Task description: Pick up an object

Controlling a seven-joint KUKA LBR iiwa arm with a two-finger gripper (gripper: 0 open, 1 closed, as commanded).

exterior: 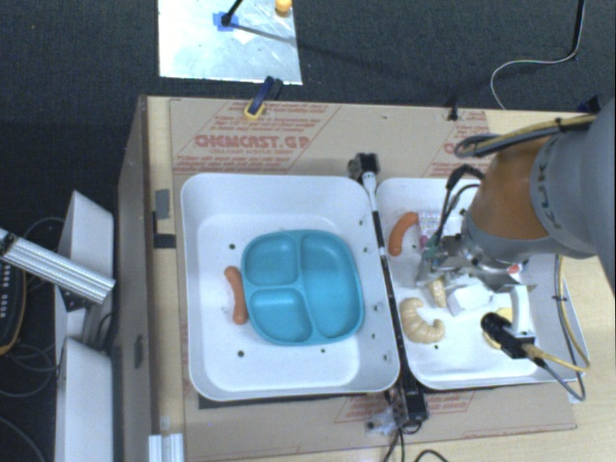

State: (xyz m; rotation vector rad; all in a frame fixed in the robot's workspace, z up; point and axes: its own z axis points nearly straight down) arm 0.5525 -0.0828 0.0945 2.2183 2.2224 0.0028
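In the right bin [539, 373], we see the gripper [445, 279] low beside a croissant [422, 320]. We cannot tell its grasp state.

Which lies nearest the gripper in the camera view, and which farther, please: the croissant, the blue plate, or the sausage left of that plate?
From the gripper:
1. Croissant, right bin, just below it.
2. Blue plate, left bin's middle.
3. Sausage, beyond the plate's left edge.
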